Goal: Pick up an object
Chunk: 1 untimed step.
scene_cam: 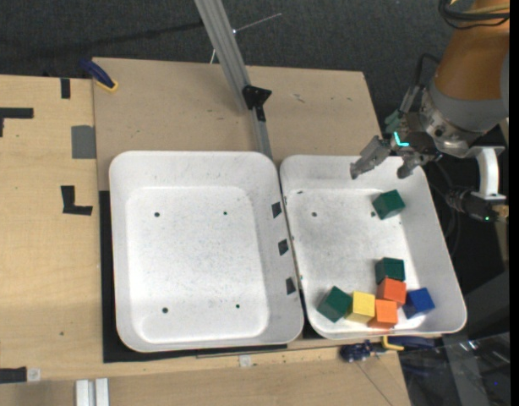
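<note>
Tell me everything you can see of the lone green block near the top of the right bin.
The lone green block is a small dark green cube with a matte look, sitting slightly rotated on the floor of the right bin, in its upper right part. Nothing touches it: it lies apart from the cluster of blocks at the bin's lower end. The end effector hangs just above it in the view, open, fingers spread, holding nothing.

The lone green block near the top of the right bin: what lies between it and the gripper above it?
Nothing: the camera view shows bare white bin floor between the gripper and the lone green block.
</note>
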{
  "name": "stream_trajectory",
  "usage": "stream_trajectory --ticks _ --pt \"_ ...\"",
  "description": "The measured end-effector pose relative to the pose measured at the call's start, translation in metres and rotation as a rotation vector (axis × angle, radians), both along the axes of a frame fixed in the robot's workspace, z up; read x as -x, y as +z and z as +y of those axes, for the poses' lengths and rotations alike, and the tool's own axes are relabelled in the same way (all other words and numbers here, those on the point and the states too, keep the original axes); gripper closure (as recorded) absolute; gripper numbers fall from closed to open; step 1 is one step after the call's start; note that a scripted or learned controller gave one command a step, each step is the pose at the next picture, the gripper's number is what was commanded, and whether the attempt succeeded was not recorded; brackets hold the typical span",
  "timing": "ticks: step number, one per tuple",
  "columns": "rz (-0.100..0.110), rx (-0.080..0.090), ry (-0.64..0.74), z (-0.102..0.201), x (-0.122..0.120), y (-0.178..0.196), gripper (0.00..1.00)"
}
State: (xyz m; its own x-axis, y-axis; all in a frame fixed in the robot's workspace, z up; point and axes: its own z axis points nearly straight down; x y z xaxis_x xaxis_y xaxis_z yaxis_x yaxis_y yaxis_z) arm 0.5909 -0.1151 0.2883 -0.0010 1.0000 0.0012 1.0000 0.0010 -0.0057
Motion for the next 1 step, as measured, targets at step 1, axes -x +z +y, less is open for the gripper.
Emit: stream_trajectory --ticks 1 --pt "-0.005 0.002 0.001 -0.0002 -0.0007 0.0027 0.00"
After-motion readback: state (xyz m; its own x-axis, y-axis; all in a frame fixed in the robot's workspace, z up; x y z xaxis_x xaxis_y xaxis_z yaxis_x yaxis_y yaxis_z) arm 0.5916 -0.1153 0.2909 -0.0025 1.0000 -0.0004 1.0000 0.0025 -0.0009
